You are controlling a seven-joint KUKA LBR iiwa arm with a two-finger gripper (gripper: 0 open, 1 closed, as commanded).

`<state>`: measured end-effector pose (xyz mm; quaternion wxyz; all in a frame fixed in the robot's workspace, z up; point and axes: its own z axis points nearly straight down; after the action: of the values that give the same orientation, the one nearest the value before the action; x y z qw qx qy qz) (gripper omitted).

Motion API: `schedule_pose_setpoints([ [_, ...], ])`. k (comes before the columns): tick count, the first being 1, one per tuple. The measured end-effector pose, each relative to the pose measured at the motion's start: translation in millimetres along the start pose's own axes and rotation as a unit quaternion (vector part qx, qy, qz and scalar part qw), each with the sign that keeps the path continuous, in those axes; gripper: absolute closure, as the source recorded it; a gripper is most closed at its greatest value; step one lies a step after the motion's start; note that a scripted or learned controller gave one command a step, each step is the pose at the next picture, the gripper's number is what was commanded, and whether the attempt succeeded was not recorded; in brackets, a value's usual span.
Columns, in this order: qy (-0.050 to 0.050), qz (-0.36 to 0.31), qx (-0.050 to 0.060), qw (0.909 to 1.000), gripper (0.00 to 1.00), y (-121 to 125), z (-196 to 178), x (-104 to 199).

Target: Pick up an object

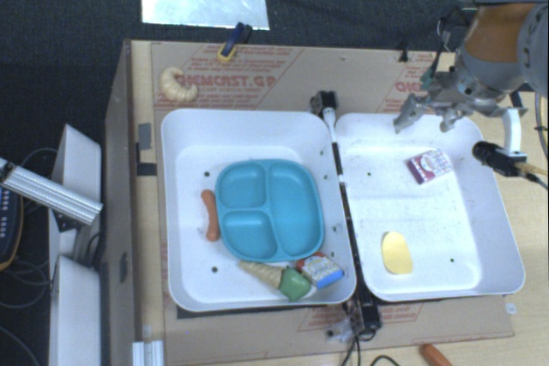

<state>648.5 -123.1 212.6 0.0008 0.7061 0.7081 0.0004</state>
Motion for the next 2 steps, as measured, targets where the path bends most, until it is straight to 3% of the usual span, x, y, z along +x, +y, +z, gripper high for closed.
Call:
schedule_pose_setpoints([
  [1, -0.001, 0.001, 0.000, 1.0000, 0.00, -23.0, 11.0, -31.9],
  [2, 0.000, 0.001, 0.001, 1.0000, 0.00, -5.0, 89.3, -53.8],
])
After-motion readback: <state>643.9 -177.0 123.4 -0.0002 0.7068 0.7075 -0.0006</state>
